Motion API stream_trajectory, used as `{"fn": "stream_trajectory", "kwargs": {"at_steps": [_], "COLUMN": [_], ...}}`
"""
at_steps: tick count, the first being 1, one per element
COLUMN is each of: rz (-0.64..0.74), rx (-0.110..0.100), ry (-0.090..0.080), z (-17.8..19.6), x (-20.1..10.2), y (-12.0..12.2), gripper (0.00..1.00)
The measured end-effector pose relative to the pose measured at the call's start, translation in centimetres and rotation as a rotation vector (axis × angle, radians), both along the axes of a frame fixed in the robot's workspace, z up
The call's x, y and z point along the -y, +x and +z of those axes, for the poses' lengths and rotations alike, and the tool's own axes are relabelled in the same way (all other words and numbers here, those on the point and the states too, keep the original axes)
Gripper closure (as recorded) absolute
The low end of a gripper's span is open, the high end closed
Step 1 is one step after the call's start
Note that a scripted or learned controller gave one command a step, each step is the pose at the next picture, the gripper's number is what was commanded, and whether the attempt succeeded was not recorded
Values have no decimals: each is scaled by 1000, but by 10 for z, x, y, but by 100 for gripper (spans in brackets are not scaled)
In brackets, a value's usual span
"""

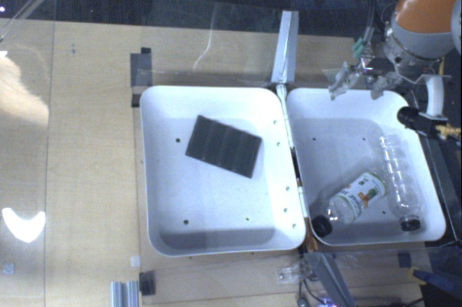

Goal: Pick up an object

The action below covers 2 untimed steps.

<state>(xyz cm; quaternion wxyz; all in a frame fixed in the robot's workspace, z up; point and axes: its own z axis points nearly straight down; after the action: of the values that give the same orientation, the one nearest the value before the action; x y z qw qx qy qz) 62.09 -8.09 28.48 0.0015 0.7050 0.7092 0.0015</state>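
White plastic bins are sitting side by side on the bench (86, 175); the jaws (359, 84) are hanging spread wide and empty over the right bin's (328, 118) far rim; below them two clear bottles are lying, a labelled bottle (355, 199) touching a plain bottle (399, 181); in the left bin (216, 226), leftward, a dark ribbed pad (224, 146) is lying flat.

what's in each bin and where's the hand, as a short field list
left bin: dark flat pad, lying flat, toward the back
right bin: two clear bottles on their sides
labelled bottle: front, dark cap toward the left bin
plain bottle: along the right wall, dark cap at the front
hand: above the right bin's back edge, holding nothing
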Motion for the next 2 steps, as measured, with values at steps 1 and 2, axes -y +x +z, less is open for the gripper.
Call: {"fn": "stream_trajectory", "kwargs": {"at_steps": [1,2], "rz": [-66,-90], "rx": [-2,0], "ry": [1,1], "z": [-155,-191], "x": [58,33], "y": [-86,-118], "gripper": [0,0]}}
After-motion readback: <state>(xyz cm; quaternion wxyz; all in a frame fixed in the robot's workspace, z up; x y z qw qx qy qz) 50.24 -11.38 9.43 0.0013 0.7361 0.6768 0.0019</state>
